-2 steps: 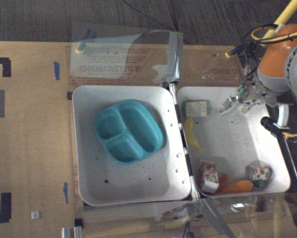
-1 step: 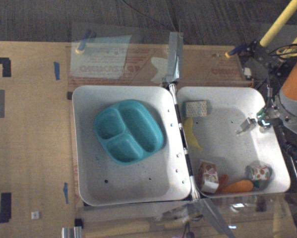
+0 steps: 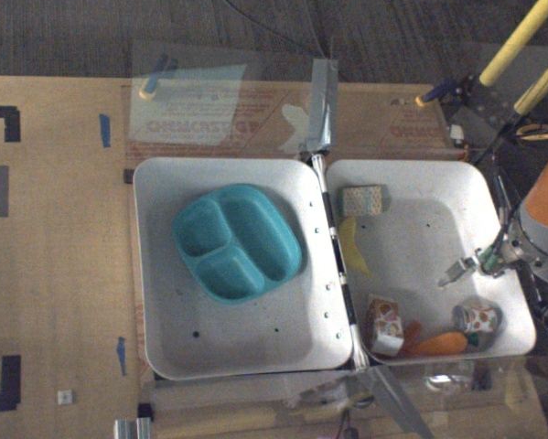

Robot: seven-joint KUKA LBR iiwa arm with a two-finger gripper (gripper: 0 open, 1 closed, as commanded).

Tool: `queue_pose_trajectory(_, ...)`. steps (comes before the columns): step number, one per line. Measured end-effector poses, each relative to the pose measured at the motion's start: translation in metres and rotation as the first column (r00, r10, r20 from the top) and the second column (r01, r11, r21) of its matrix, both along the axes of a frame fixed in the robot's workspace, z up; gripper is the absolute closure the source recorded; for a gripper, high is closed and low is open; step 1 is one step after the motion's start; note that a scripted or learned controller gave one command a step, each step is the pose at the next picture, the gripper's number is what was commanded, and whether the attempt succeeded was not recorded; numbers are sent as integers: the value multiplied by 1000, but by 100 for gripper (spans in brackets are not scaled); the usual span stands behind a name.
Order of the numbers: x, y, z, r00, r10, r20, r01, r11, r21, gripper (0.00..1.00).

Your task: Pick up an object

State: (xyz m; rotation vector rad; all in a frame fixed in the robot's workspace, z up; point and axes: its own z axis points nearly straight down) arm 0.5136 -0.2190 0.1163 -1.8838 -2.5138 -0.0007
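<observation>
- One fixed camera looks down at a slant from above the bench [image 3: 54, 273].
- It stands far enough off to frame both white bins: left bin [image 3: 155, 273] and right bin [image 3: 420, 245].
- The arm [image 3: 541, 210] enters at the right edge.

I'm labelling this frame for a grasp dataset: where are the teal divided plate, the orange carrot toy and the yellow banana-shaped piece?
Teal divided plate [image 3: 238, 242]: camera view, centre ridge.
Orange carrot toy [image 3: 436, 343]: camera view, mid-body.
Yellow banana-shaped piece [image 3: 351, 245]: camera view, middle.
</observation>
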Motion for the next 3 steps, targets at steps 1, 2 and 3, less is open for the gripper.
queue_pose_trajectory(1,56,46,-28,997,72,10,-72,997,-4,0)
queue_pose_trajectory(2,103,77,54,985,-172,4,172,985,-2,0)
queue_pose_trajectory(3,-35,36,39,997,-82,0,82,997,-1,0)
